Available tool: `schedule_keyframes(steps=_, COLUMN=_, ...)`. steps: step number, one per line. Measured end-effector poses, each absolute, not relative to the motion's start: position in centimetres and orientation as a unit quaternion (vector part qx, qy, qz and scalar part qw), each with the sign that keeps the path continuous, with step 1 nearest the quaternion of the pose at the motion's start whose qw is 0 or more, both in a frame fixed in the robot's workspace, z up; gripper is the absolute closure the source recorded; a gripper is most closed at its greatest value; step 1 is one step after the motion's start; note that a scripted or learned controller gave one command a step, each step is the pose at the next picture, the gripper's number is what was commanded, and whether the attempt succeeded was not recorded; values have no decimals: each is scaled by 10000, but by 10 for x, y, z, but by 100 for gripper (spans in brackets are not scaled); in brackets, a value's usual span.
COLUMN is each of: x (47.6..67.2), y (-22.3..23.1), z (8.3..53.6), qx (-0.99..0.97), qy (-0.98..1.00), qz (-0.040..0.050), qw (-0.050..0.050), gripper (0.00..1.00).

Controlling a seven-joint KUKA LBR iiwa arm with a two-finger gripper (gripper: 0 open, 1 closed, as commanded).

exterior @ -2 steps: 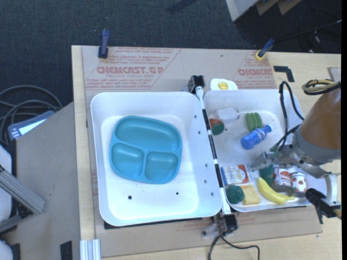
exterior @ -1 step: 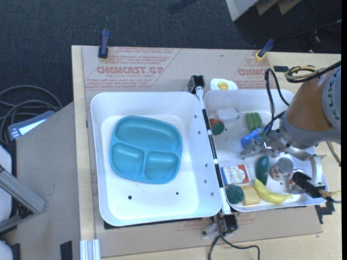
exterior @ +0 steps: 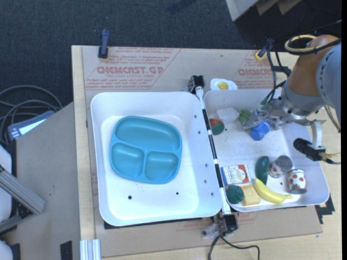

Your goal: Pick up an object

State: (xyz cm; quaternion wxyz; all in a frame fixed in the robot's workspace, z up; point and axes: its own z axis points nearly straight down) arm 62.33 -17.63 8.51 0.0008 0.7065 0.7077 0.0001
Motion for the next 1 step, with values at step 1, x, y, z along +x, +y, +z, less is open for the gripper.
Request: schedule_keyframes(steps=1, x=624, y=-176, z=95, qx=7061, qy=7081, qz=-1, qw=18, gripper=100)
